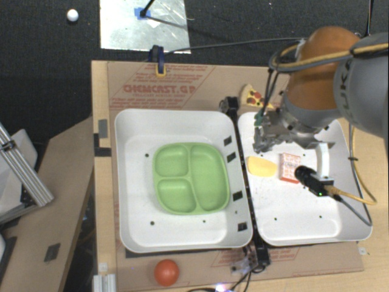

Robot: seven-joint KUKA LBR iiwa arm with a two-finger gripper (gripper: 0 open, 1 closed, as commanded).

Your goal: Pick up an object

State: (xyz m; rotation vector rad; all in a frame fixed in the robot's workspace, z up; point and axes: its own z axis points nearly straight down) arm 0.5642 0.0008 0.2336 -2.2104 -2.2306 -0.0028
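Observation:
In the right bin [304, 224] a yellow, rounded object [262, 166] lies near the left wall. Beside it, on its right, sits a small red-and-white box [289, 166]. My gripper [262, 143] hangs from the grey and orange arm just above the yellow object, at its far side. Nothing shows between the gripper and the bin floor other than that object's top edge. The arm hides the far right part of this bin.
The left bin [134, 224] holds a green divided plate [190, 177]. A small pizza-slice toy [251, 94] lies on the cardboard behind the right bin. A red ball [166, 272] rests on the bench in front of the left bin.

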